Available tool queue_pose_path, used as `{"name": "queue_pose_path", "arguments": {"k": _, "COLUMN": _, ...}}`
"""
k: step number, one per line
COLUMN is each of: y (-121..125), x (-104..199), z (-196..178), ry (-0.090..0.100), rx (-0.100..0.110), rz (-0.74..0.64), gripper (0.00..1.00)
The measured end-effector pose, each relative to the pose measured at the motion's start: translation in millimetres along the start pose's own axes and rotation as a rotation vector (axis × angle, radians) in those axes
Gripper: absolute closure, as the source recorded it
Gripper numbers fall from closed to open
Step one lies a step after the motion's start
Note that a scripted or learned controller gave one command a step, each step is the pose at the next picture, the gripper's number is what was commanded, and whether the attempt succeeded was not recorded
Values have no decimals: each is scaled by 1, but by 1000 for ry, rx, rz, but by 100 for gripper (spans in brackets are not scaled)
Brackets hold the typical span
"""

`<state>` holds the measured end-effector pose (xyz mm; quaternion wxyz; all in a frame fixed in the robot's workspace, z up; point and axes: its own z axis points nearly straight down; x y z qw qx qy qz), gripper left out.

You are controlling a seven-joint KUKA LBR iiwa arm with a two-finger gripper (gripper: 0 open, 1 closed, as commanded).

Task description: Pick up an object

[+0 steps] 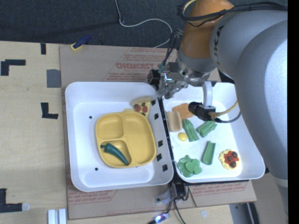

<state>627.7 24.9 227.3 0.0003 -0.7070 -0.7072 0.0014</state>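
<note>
Grey arm (261, 78), red "CHEMGRAS" lettering on cardboard (133, 65), yellow tray (140, 139)

Two bins sit side by side: the left bin (79, 139) holds a divided plate (125, 139) with a toy pepper (115, 152) on it; the right bin (243, 167) holds scattered toy foods (208, 152).

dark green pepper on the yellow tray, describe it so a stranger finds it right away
Look in the left white plastic bin, where a yellow compartment plate lies. In that plate's lower-left compartment sits a dark green curved toy pepper. It is the one item on the plate; the other green pieces all lie in the right bin.
</note>
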Motion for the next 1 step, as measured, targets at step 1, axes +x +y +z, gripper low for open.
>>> {"name": "queue_pose_path", "arguments": {"k": 1, "y": 8, "x": 7, "z": -3, "ry": 0, "rx": -2, "rz": -1, "gripper": 100}}
